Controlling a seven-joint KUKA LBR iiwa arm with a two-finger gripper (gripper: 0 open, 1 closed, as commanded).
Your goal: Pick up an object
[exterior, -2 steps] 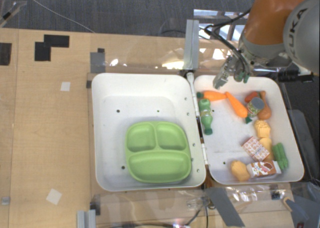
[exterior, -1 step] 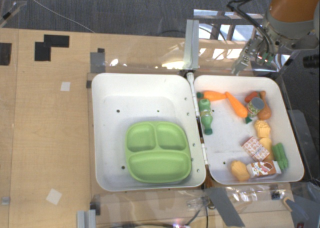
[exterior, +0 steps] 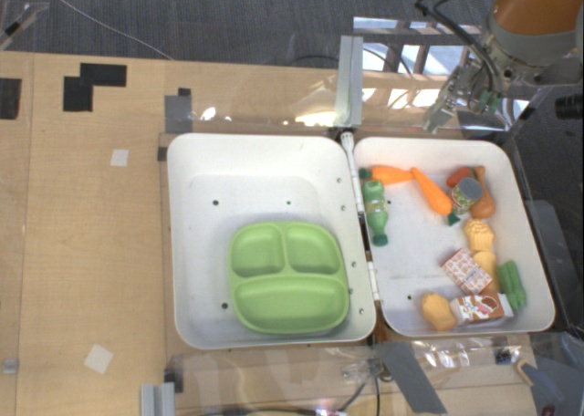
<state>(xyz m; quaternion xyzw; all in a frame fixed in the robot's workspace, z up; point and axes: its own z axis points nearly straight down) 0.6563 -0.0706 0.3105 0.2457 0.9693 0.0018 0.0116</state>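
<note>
My gripper (exterior: 461,106) hangs at the top right, above the far rim of the right bin (exterior: 401,264), open with nothing between its fingers. Several toy foods lie in that bin. A green bottle (exterior: 374,210) lies along the left wall. Two orange carrots (exterior: 392,173) (exterior: 431,192) lie at the back. A red and grey piece (exterior: 466,187) sits beside a brown one (exterior: 483,206). Further forward are a yellow piece (exterior: 479,236), a pink checked box (exterior: 462,270), a green pickle (exterior: 511,285), a bun (exterior: 438,311) and a red and white carton (exterior: 480,309).
The left bin (exterior: 196,186) holds a green divided plate (exterior: 288,275) in its near half. A metal frame (exterior: 351,77) stands behind the divider between the bins. The wooden bench (exterior: 82,250) stretches to the left.
</note>
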